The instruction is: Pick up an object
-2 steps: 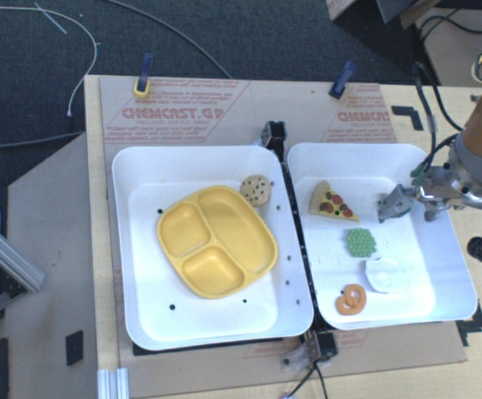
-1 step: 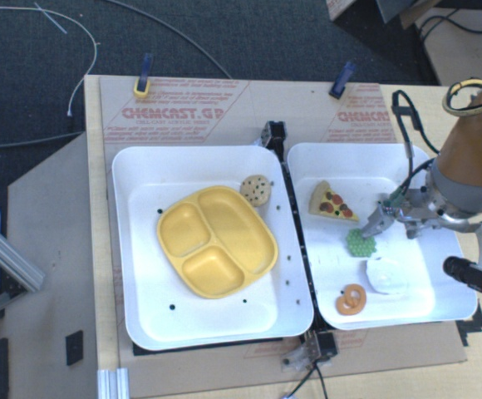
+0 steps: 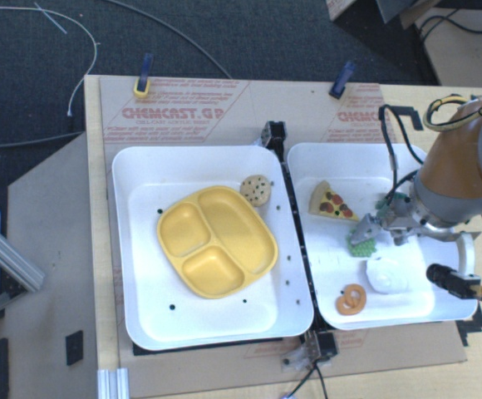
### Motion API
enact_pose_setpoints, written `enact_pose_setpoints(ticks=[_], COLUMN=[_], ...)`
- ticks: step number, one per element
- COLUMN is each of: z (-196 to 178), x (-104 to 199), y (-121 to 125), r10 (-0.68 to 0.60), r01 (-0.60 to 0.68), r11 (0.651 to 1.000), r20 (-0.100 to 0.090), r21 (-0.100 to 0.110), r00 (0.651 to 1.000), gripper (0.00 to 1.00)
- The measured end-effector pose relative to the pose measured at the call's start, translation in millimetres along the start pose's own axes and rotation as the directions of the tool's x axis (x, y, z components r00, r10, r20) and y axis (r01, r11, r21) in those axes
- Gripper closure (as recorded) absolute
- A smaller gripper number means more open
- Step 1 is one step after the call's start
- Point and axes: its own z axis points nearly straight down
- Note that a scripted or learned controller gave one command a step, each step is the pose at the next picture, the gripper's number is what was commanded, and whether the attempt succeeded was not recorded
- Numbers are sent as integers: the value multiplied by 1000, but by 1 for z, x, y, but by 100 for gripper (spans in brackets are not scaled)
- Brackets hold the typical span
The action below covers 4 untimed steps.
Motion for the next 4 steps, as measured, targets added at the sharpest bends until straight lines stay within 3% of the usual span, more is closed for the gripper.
enact_pose_setpoints(ticks=[1, 2, 4], z=[21, 8, -84], x=[1, 1, 9], y=[0, 1, 3], r10=[0, 0, -1], r01=[0, 0, 1], r11=[1000, 1000, 1000], r20=[0, 0, 4], r21=[-1, -6, -13], r00=[1000, 1000, 1000], gripper=[0, 100, 100])
